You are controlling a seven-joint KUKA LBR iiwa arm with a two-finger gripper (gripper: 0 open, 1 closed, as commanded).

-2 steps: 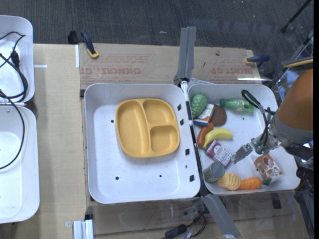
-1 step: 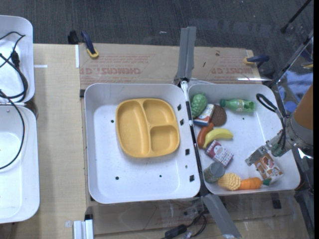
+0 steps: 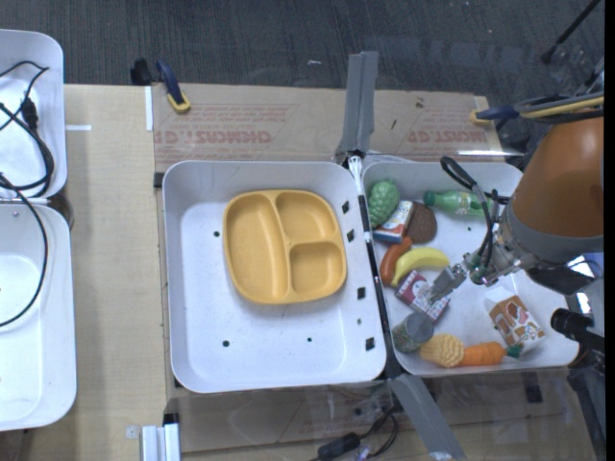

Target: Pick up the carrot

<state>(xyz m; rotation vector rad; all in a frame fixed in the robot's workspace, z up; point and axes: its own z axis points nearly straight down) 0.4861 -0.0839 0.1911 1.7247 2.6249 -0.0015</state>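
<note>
A pale wooden surface [image 3: 106, 257] lined with brown cardboard carries two shallow white bins side by side, with dark carpet beyond. The grey arm with its orange band [image 3: 567, 176] reaches into the right-hand white bin [image 3: 480, 169], and its claw [image 3: 437, 291] hangs low over a small red-and-white packet [image 3: 415, 291]; whether it is spread or pressed together cannot be told. The orange plastic carrot [image 3: 478, 354] lies below and just right of the claw, near the bin's front wall, touching a yellow plastic corn cob [image 3: 443, 350]. A yellow banana [image 3: 419, 260] sits just above the claw, a green lettuce-like toy [image 3: 382, 200] farther up. Well to the claw's left, a yellow divided plate [image 3: 284, 246] rests in the left-hand white bin [image 3: 192, 334].
</note>
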